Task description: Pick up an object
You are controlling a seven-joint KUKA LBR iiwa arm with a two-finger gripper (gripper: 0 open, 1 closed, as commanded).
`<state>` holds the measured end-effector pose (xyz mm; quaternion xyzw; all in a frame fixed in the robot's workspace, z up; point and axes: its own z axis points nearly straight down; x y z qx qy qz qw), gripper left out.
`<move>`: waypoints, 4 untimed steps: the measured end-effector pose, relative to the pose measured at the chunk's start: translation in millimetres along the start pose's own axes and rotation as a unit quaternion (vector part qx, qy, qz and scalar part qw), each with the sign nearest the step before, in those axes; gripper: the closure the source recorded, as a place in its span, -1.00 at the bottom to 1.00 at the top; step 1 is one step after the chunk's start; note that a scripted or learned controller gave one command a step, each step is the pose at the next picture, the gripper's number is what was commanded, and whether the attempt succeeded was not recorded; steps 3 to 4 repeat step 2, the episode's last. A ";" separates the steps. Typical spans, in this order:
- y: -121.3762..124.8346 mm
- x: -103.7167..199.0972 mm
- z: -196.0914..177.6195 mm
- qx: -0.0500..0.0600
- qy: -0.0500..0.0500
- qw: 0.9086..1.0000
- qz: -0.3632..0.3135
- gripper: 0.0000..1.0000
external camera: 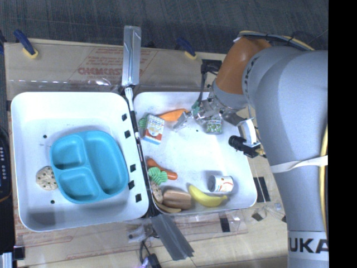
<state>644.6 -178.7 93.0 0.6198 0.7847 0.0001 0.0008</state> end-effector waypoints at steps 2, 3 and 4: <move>9.2 61.2 1.4 0.001 0.001 0.999 0.051 -1.00; 9.2 61.2 1.4 0.001 0.001 0.999 0.051 -1.00; 9.2 61.2 1.4 0.001 0.001 0.999 0.051 -1.00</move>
